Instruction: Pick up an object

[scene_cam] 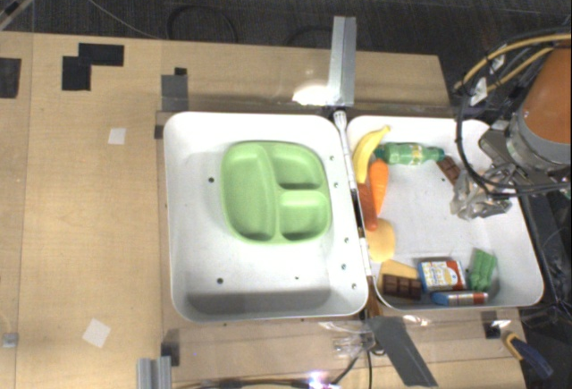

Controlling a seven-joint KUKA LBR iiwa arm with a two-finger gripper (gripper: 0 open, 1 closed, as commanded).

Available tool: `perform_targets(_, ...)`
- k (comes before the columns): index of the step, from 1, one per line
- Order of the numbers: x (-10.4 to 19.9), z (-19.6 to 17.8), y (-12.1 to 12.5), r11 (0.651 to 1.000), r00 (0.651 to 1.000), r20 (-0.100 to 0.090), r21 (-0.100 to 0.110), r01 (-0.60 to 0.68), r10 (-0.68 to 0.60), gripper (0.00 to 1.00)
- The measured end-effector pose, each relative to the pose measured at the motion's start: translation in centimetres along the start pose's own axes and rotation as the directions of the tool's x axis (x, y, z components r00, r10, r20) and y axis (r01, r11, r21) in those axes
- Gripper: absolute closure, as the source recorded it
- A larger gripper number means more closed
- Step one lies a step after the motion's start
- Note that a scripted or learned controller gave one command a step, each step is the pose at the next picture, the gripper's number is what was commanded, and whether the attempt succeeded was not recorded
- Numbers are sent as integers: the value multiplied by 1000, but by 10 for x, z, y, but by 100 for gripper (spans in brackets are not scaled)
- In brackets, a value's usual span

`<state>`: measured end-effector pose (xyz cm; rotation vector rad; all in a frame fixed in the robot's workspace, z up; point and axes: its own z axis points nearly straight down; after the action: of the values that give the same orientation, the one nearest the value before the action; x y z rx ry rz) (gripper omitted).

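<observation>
several items are held in the right bin (534, 275). the carrot (378, 188) — beside the banana (364, 155) — is judged light, stiff, best gripped mid-body. gripper (474, 204) — jaw state cannot be told.

"Where did we see room in the right bin (527, 284)?"

"Its middle floor lay bare. The banana (365, 151), carrot (378, 185) and green bottle (407, 154) crowded the left wall and far end, and the small boxes (440, 274) and green piece (483, 269) lined the near edge."

"And the left bin (192, 199)?"

"We found the green divided tray (273, 190) filling its centre, leaving open floor round it. The claw (478, 199) hung by the right wall."
</observation>
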<state>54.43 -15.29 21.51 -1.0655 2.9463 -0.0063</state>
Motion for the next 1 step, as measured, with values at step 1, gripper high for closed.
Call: perform_targets(1, -101, -41, 12, 994, 994, 7, 0, -109, 109, 100)
